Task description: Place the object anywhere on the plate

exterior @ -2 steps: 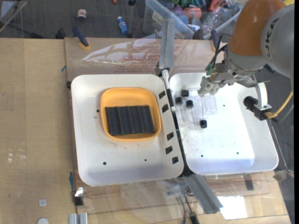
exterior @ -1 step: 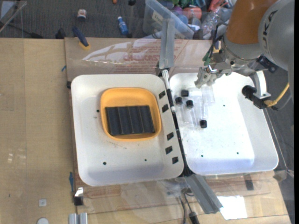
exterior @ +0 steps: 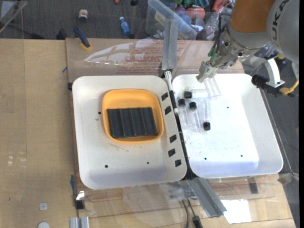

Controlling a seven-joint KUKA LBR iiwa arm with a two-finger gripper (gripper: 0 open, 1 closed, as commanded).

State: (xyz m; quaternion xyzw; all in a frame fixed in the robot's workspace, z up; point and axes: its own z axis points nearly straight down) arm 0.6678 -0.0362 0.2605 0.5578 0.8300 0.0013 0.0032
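Observation:
An orange plate (exterior: pixel 110 101) lies in the left bin (exterior: pixel 85 141). A dark ribbed rectangular block (exterior: pixel 132 122) lies flat on the plate and covers most of its middle. In the right bin (exterior: pixel 237 141) a clear plastic object with small black knobs (exterior: pixel 197 112) lies near the left wall. My gripper (exterior: pixel 209 73) hangs over the far left part of the right bin, just beyond the clear object. I see nothing held in it. The arm's orange band (exterior: pixel 251 8) is at the top right.
A metal divider (exterior: pixel 168 46) runs between the bins, with black clips (exterior: pixel 171 122) along the left bin's right edge. A clear tub of colourful toys (exterior: pixel 190 4) stands behind the bins. A black cable and connector (exterior: pixel 266 82) hang near the right bin's far right corner.

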